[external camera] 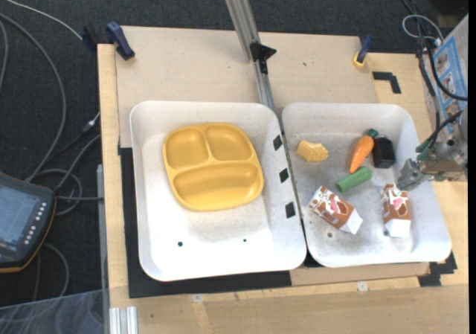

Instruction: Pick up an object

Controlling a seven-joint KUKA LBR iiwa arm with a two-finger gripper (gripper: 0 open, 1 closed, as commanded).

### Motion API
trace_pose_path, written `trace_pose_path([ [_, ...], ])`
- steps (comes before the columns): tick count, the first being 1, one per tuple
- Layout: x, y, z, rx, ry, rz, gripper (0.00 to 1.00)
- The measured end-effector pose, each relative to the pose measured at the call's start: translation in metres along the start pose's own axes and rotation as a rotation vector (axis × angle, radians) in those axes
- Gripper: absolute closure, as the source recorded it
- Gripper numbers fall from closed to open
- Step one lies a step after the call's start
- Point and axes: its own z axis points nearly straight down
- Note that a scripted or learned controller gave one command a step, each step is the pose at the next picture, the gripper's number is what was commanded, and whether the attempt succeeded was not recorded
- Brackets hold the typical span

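Nothing is lifted yet: gripper hangs at the right bin's edge, whether open or shut I cannot tell. Nearest, just below it, lies a small carton; carrot and black block sit above-left.

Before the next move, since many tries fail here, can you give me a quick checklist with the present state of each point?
1. Pincer over the right bin: ok, it sits at that bin's right side.
2. Pincer holding something: not ok, nothing shows in it.
3. Target close by: ok, a carton lies just below the pincer.
4. Target free of neighbours: ok, that carton lies apart from the second carton and the green cylinder.
5. Crowding further up: not ok, the carrot and black block lie close together.
6. Left bin: ok, the yellow plate lies there, away from the arm.
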Motion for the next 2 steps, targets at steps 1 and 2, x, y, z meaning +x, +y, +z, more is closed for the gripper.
trace_pose_path([
  [1,0.0,0.002,-0.033,0.003,0.001,0.0,1.0],
  [2,0.05,0.016,-0.014,0.011,0.007,-0.005,1.0],
])
